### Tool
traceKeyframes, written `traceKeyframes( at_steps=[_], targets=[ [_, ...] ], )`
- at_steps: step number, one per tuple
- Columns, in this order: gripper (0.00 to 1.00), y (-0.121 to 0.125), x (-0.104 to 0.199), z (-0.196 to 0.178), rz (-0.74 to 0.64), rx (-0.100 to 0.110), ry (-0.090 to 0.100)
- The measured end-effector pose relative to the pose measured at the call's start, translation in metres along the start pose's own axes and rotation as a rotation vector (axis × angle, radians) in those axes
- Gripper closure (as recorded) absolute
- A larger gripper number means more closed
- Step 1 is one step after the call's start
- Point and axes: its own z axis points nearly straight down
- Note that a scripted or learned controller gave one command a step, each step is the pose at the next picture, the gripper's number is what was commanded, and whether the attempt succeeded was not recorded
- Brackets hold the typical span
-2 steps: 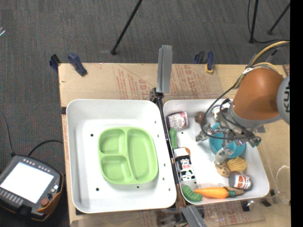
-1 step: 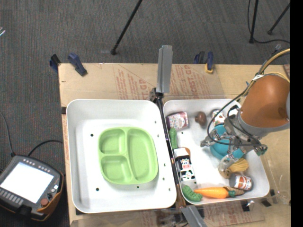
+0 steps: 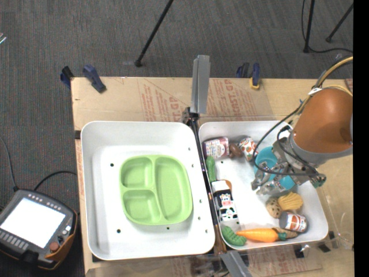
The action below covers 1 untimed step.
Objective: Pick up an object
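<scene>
My gripper (image 3: 263,184) hangs low in the right bin (image 3: 253,129), below the arm's orange band (image 3: 324,122). It sits over the bin floor just left of a teal bowl (image 3: 270,157), which the wrist partly hides. A tan cookie (image 3: 273,209) and a yellow ridged pastry (image 3: 290,201) lie just below the gripper. A cow-print carton (image 3: 225,204) lies to its left. Nothing shows held in the gripper.
The right bin also holds a pink-labelled can (image 3: 216,148), a small orange-and-white jar (image 3: 247,148), a green cucumber (image 3: 211,169), a red can (image 3: 293,221), a carrot (image 3: 259,234) and a green pod (image 3: 233,235). A green divided plate (image 3: 155,189) lies in the left bin (image 3: 98,154).
</scene>
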Motion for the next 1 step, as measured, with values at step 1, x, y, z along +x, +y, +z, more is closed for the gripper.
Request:
traceKeyframes(
  at_steps=[1],
  targets=[
    [1.0,-0.0441,-0.022,0.0145,-0.078,0.006,0.021]
  ],
)
